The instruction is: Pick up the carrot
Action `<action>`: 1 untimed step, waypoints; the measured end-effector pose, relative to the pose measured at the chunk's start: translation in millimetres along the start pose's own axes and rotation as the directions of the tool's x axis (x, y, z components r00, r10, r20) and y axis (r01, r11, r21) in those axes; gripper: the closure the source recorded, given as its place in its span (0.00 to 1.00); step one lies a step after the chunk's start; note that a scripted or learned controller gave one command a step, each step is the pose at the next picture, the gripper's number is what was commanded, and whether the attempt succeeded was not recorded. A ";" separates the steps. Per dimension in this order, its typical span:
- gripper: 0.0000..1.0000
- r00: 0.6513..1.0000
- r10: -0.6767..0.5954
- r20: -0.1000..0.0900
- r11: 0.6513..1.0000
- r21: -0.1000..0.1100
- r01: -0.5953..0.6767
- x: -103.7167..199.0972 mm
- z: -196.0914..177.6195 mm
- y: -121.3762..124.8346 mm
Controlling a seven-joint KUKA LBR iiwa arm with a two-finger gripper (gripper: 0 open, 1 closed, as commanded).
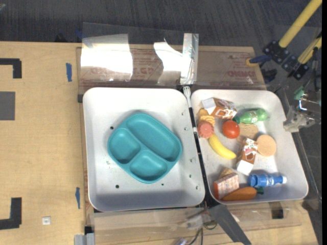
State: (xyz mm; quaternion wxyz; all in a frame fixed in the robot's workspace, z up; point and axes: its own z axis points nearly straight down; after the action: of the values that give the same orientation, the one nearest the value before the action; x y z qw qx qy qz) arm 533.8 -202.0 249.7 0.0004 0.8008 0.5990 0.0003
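Note:
The carrot (240, 193) is orange with a small green top and lies flat along the front wall of the right bin (294, 152). It sits just below a blue bottle (265, 179) and beside a small brown carton (226, 181). My gripper (298, 117) hangs at the right bin's far right rim, well behind and to the right of the carrot and not touching it. It looks small and dim there.
Toy food fills the right bin: a banana (222, 147), a red tomato (231, 129), a green vegetable (251, 116), a tan bun (266, 145) and several small boxes. The left bin (97, 111) holds a teal divided plate (144, 146). Yellow-handled clamps (299, 19) stand at the back right.

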 end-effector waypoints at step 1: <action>1.00 0.935 -0.354 0.000 0.935 0.000 0.354 -17.3 -1.8 -16.1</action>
State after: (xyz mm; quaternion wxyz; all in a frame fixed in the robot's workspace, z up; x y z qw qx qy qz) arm 513.4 -214.0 251.5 0.0005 0.6800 0.7332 0.0003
